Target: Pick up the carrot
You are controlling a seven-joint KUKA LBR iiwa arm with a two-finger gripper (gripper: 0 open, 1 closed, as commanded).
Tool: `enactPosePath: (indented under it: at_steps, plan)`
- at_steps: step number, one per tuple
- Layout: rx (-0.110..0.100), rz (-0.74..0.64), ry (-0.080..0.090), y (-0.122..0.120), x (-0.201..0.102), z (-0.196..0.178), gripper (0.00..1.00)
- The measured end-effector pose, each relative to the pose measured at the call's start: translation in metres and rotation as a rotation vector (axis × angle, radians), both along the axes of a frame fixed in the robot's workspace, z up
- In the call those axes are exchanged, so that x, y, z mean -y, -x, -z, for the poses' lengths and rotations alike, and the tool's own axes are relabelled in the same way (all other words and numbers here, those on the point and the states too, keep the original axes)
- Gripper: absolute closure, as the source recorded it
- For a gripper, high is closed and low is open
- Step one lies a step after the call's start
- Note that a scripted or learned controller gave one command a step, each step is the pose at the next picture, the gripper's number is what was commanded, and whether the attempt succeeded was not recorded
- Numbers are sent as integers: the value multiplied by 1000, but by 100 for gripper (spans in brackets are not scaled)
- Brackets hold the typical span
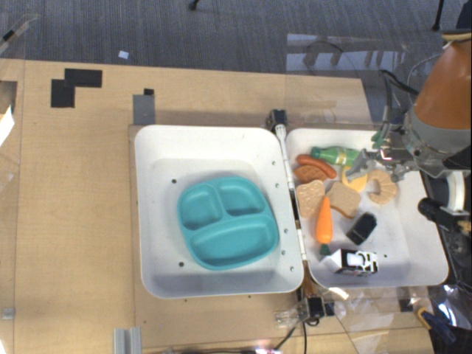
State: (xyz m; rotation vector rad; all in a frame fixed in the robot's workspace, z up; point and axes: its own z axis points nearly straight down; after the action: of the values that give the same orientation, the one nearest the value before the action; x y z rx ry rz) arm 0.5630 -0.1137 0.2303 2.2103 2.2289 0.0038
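Note:
The carrot (324, 220) is orange and lies lengthwise in the left part of the right bin (413, 271), its thin tip pointing away from me. It rests against a slice of bread (344, 198). My gripper (376, 166) hangs over the back of that bin, up and to the right of the carrot and well apart from it. It is above a tan ring-shaped piece (383, 189) and a yellow piece (357, 181). Nothing shows as held.
The right bin also holds a green bottle (333, 154), a sausage (316, 169), another bread slice (309, 195), a black block (361, 227) and a black-and-white toy (357, 261). A teal divided plate (227, 221) lies in the left bin (158, 271).

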Motion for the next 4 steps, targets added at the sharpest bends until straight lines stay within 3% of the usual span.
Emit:
enactPosePath:
  at_steps: [1,2,3,4]
  plan:
    - [19,3,3,0,-3,127,0]
    - [33,-238,11,24,-7,134,0]
    - [44,-242,12,20,-9,121,100]
    - [13,-76,4,39,-9,-5,100]
